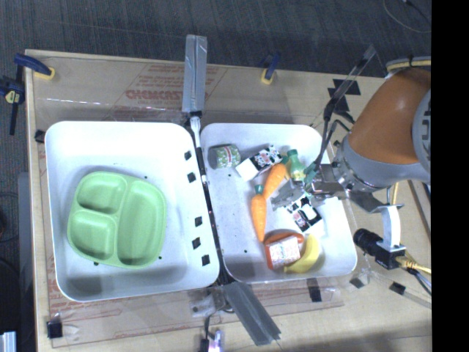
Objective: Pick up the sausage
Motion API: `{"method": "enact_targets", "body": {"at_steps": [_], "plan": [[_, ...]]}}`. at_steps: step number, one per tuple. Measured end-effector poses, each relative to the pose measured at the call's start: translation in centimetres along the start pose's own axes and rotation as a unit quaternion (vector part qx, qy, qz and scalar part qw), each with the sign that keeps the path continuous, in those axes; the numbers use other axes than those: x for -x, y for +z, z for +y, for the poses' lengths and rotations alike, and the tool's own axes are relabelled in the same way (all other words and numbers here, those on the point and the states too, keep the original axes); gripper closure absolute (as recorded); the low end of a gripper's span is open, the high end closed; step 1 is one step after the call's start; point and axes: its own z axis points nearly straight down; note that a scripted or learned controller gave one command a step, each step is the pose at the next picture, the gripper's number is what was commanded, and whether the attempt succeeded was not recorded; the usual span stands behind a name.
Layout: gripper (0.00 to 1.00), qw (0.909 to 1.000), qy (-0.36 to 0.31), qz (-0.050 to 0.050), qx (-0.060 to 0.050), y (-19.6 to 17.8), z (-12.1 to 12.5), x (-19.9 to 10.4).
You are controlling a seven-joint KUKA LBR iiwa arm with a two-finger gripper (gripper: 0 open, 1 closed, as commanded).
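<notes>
Right bin [220, 218]: left strip open; carrots [265, 193], cartons [258, 161], banana [308, 255] crowd right.

One fixed camera looks down at a slant from above the counter [110, 86], far enough to take in both white bins [55, 196] side by side; the arm [388, 130] enters from the right

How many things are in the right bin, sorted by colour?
Counting what can be made out in the right bin; the clutter under the gripper may hide more.
Orange: 2, two carrots
Yellow: 1, banana
Green: 1, small can
Red-orange: 1, packet
Black and white: 2, cartons
Total: 7
</notes>
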Motion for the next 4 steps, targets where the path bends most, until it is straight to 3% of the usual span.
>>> {"method": "enact_targets", "body": {"at_steps": [1,2,3,4], "plan": [[0.0,0.9944,-0.105,0.0,0.0,11.2,-0.3,-0.9],[0.0,0.9963,-0.085,-0.001,0.002,3.3,-0.5,-0.4],[0.0,0.9851,-0.172,0.0,0.001,16.2,-0.5,-0.2],[1.0,0.9848,-0.174,-0.001,0.002,15.2,-0.4,-0.1]]}}
